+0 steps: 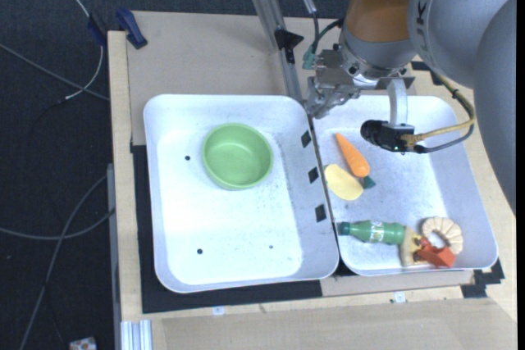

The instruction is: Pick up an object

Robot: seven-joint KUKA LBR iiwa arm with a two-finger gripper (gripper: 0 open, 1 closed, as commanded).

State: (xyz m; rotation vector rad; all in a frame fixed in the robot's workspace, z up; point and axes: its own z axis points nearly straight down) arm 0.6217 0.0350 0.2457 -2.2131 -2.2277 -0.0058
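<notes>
A pale ring-shaped toy with orange stripes [444, 232] lies closest to the front, in the near right corner of the right bin [469, 176], with a small red piece [435, 256] touching it. Both sit well in front of the carrot [353, 155] and to its right. A green bottle [376, 232] lies on its side just left of the ring toy, straight in front of the carrot, its white cap pointing at the left bin [238, 246]. A yellow piece [342, 182] rests against the carrot's front end. The carrot itself lies at a slant in the left half of the right bin, with nothing gripping it. The claw [321, 104] hangs behind the carrot and a little to its left, over the rims where the two bins meet; I cannot tell whether it is apart or together, and nothing shows in it. Far left of the carrot, a green bowl [237, 155] stands upright in the left bin. The counter [197, 29] is bare wood behind the bins.
</notes>
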